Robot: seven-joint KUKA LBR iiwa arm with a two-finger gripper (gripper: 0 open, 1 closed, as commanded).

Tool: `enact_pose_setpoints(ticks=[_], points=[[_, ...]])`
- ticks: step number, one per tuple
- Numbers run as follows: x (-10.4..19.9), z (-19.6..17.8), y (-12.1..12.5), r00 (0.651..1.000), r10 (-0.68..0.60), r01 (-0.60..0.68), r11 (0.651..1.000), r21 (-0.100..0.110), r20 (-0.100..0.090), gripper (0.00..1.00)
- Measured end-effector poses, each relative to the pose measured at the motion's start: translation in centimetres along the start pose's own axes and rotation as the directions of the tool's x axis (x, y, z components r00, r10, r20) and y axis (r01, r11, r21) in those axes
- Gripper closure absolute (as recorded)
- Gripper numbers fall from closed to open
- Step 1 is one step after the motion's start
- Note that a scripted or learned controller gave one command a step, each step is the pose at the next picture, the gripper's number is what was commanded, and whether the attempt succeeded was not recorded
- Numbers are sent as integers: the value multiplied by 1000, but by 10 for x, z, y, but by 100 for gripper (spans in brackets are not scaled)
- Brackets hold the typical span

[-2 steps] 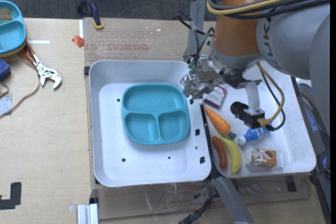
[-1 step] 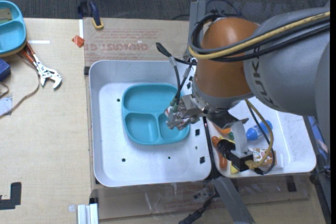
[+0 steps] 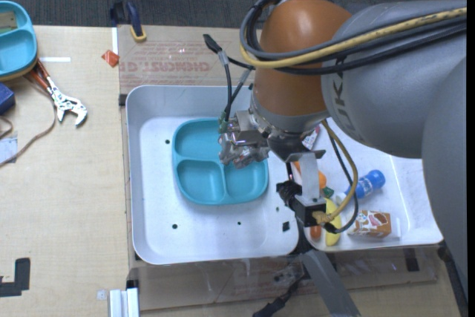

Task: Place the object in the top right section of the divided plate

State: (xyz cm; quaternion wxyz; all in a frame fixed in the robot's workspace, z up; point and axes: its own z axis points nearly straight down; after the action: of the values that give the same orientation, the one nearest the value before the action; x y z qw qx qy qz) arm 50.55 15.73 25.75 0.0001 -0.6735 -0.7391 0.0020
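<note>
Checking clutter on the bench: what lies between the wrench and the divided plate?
In the camera view, bare wood and the bin's left wall separate wrench from divided plate.

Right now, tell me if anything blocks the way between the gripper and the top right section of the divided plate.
Nothing visible blocks it. The gripper sits directly over the right side of the blue divided plate in the left bin. The plate's visible sections look bare; the arm hides part of its right side.

One fixed camera looks down at a slant on both white bins (image 3: 148,234), the arm (image 3: 386,78) entering from the right.
</note>
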Motion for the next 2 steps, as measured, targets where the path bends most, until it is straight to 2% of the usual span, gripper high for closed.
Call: enact_pose_setpoints(ticks=[1,2], points=[[59,-1,11,993,116,-116,993,1,0,100],[17,-39,39,989,-149,149,989,-1,1,100]])
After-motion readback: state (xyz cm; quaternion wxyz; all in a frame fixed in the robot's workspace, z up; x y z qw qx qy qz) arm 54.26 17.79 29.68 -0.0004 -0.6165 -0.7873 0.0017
